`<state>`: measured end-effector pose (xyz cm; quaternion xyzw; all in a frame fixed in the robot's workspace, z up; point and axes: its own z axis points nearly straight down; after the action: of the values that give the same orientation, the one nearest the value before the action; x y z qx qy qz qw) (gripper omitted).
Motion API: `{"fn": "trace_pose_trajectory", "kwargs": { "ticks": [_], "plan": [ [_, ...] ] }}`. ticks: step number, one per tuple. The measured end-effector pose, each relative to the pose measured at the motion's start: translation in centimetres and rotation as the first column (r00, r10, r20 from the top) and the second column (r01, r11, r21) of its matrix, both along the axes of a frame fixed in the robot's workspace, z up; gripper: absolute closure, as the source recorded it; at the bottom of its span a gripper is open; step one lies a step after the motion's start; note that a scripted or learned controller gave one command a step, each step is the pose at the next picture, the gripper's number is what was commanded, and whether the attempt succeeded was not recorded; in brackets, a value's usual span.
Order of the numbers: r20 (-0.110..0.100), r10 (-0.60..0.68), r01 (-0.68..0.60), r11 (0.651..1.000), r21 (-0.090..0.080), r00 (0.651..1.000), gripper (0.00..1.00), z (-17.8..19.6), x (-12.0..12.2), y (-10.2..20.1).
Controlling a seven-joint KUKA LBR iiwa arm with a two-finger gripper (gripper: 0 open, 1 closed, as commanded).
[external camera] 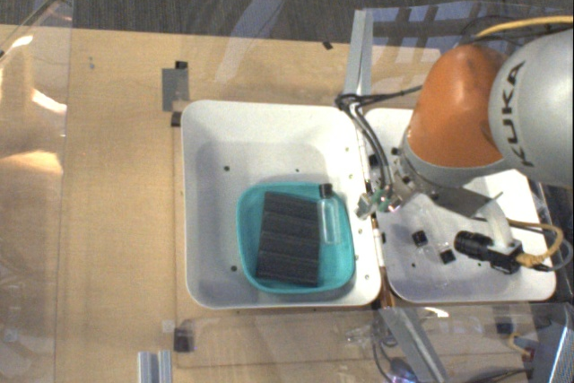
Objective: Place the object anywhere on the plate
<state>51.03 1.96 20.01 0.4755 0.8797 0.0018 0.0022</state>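
Two white bins side by side, and the big grey-and-orange arm [466, 117] hangs over the right bin [529, 282]. Its gripper [384, 198] is tucked under the wrist at the wall between the bins, and whether it is spread or pressed together I cannot tell. In the left bin [215, 193] lies the teal plate [247, 220], which carries a dark ribbed block [289, 238]. Just beside the block, along its right edge, lies a small clear bottle [330, 218] with a black cap, flat on its side. I'd judge the bottle to be the task's thing, already resting on the plate. It looks light, stiff and slick — round too, so it may roll. The best hold would be across the middle of the body, not at the cap.
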Motion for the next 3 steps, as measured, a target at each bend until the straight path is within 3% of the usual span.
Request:
{"fn": "trace_pose_trajectory", "kwargs": {
  "ticks": [1,2,3],
  "plan": [
    [0.0,0.0,0.0,1.0,0.0,1.0,0.0,0.0,0.0,0.0],
    [0.004,0.001,-0.001,1.0,-0.002,1.0,0.0,3.1,0.3,-7.4],
    [0.009,0.294,-0.294,0.956,-0.009,0.956,0.0,23.9,0.1,-14.2]
  ]
}}
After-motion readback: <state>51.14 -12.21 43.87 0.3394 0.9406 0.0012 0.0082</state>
